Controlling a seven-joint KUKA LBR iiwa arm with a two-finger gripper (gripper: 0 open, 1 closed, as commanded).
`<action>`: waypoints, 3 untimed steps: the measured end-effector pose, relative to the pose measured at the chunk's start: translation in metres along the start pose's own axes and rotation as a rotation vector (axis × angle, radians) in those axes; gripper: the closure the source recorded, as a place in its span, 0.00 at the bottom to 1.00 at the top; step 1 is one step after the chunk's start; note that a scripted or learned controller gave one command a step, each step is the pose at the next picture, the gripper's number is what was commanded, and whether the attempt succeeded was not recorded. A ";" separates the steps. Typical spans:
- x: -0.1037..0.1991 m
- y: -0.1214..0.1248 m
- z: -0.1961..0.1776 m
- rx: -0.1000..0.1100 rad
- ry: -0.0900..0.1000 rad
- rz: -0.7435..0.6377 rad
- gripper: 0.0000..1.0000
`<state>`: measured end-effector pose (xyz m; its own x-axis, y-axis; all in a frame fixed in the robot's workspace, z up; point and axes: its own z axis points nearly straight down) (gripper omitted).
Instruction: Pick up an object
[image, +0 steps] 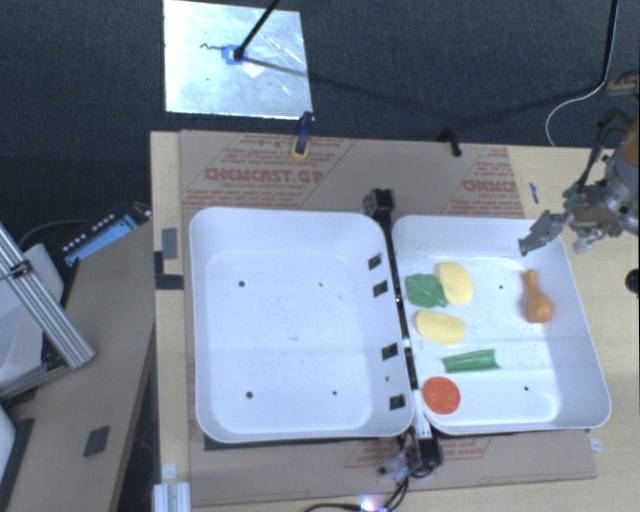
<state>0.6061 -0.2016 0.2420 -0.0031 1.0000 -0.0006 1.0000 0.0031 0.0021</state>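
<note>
The gripper (537, 235) is seen above the right bin's (575, 385) far right corner, and nothing is held in it; whether it is parted or closed cannot be told at this angle. No object has yet been picked. Six candidates are spread over the right bin: an orange drumstick (537, 298) near the right wall, closest to the gripper; a green leaf (425, 290) touching a yellow piece (456, 283) toward the far left; a second yellow piece (440, 326) just below them; a green bean (470, 361) nearer the front edge; and a red disc (441, 396) in the front left corner. The left bin (215, 300) is beside it. A miss is judged likely in two ways — the drumstick could be pinned against the right wall or could roll out of a pinch, and the leaf and yellow piece, being in contact, could be nudged apart or taken together if the descent is made between them.
</note>
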 end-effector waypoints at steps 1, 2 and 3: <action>0.093 0.019 0.165 0.006 0.006 -0.008 0.00; 0.086 0.021 0.146 -0.003 0.000 -0.002 1.00; 0.145 0.055 0.050 -0.012 0.002 -0.008 1.00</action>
